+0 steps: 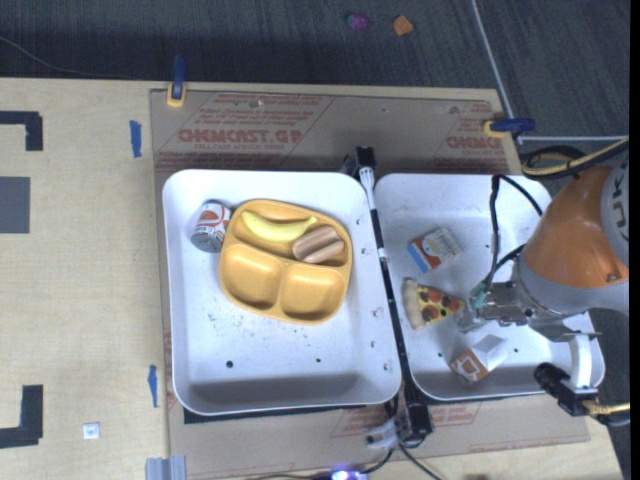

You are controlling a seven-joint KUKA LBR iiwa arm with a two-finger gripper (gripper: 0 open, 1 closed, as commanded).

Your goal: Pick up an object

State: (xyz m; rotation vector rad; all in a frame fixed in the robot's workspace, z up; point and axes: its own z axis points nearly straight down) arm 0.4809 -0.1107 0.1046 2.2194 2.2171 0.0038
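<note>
1. Pale wooden bench (80, 298) carries a brown cardboard sheet (300, 128) with two shallow white bins side by side, dark carpet beyond at 12 o'clock.
2. Left white bin (270, 378) holds a yellow plastic compartment tray (285, 278); a yellow toy banana (272, 228) and a brown toy sausage (318, 245) lie in its upper section.
3. A small crushed can (210, 225) touches the tray at its 10 o'clock.
4. Right white bin (450, 203) holds a small orange-and-blue carton (433, 248), a toy pizza slice (428, 304) and a small white-and-orange box (475, 358) at 6 o'clock.
5. Grey-and-orange arm's gripper (478, 303) sits just beside the pizza slice at its 3 o'clock; whether it is spread or closed cannot be told.
</note>
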